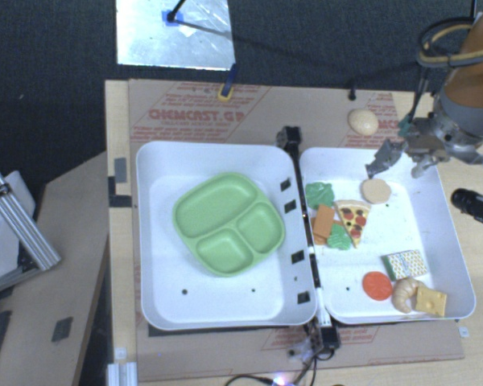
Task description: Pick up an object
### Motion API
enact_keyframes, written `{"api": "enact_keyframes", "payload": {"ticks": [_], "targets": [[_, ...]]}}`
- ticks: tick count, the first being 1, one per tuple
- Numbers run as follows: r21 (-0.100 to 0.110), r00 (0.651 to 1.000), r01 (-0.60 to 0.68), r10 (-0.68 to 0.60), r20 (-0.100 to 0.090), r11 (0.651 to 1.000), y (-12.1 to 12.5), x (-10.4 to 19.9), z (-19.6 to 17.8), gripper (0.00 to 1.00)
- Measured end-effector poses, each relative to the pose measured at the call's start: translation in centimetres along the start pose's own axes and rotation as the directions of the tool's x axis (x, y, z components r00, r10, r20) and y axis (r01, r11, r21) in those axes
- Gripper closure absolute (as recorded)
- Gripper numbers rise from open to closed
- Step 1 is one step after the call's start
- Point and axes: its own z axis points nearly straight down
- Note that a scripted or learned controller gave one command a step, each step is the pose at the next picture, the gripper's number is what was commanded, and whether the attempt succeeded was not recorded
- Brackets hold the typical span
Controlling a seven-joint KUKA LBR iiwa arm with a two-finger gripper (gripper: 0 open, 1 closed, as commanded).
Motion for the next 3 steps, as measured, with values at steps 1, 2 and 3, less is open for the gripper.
{"api": "enact_keyframes", "payload": {"ticks": [1,2,3], "targets": [[-0.010,1.000,0.002,-0.002,0.001,1.000,0.2,0.0,-0.6,0.00],[-0.006,1.000,0.001,-0.001,0.001,1.000,0.9,0.5,5.4,0.00],[-0.006,1.000,-0.001,0.001,0.001,1.000,0.1,0.5,9.9,0.00]]}}
